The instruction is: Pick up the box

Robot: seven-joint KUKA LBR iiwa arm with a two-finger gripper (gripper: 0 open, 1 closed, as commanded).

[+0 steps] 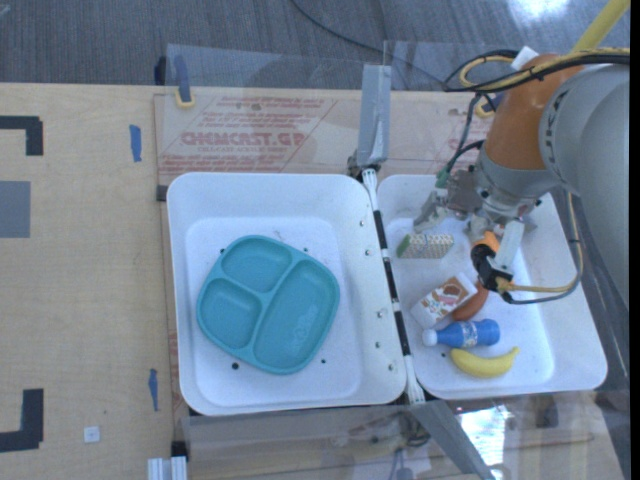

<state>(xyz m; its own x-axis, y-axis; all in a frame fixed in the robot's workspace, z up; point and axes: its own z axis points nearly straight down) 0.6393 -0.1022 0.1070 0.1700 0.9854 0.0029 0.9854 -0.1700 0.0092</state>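
**Grey arm over the right bin, box lying toward the near rim from the gripper**

Grey and orange, the arm (560, 118) comes in from the right and hangs over the far half of the right bin (575, 363). Everything below is placed against that bin.

Left of it, sharing the centre divider, sits the left bin (190, 203), which carries a teal divided plate (268, 303) and nothing the task wants.

Inside the right bin, largest first:
- gripper (437, 218), over the far-left part of the bin, near the divider. Cannot tell whether it is wide or narrow; the wrist hardware crowds it. Nothing is visibly held.
- yellow banana (484, 361), near the bin's near rim.
- blue bottle (468, 334), lying on its side just beyond the banana, white cap toward the divider.
- box (445, 300), white and orange, about mid-bin and a little toward the divider. Its long axis looks slanted, running from near-left to far-right. It lies touching or just beside the bottle; cannot tell which.
- small speckled pale block (430, 244), directly under the gripper.

Key relation: the box lies nearward of the gripper, toward the bin's near rim, with the speckled block between. Judged: the gripper must shift nearward before descending.
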